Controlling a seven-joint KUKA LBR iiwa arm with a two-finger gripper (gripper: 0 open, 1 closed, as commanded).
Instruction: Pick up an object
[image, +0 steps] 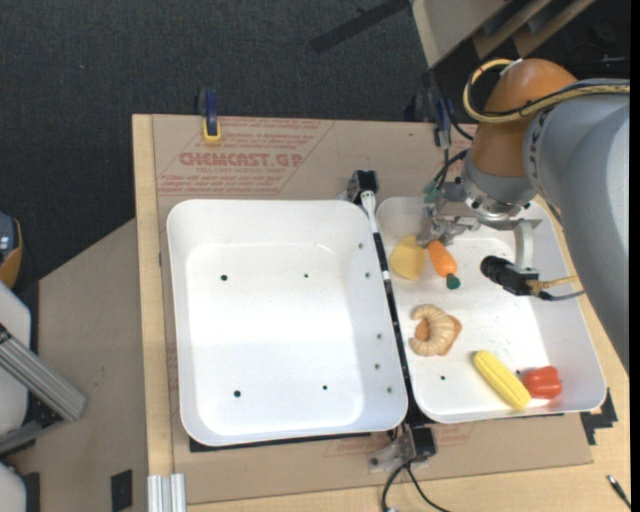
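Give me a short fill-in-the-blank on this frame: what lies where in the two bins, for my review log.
1. All the objects lie in the ____ bin as the camera sees it.
2. The corn cob touches a ____ object at its right end.
3. The orange carrot lies just right of the pale ____ piece.
4. The gripper hangs right above the ____.

Missing words: right; red; yellow; carrot

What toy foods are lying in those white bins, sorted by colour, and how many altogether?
Yellow: 2, a pale lemon-like piece and a corn cob
Orange: 1, a carrot, just below the gripper
Tan: 1, a croissant
Red: 1, a small red piece
Total: 5, all in the right bin
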